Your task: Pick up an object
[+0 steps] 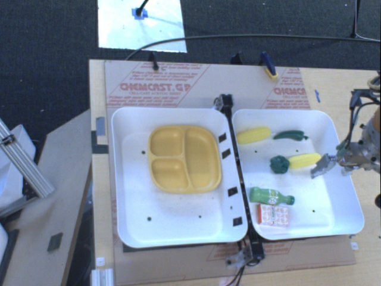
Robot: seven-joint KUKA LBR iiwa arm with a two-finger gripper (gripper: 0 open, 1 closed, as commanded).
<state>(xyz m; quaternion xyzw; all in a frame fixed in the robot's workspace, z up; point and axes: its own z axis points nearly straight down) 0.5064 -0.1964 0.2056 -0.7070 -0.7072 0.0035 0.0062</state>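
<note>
The gripper (324,165) is poised low over the right bin (345,210), beside a yellow corn (304,160), a likely target since it is nearest, though whether the fingers are open or closed cannot be told, and nothing is seen held.

We see a grey metal gripper (326,164) with thin, shiny fingers. Dark cables loop above the wrist. A bit of orange may show on the arm (374,130), but it is blurry.

Even overhead light, soft focus, perhaps slight glare.
</note>
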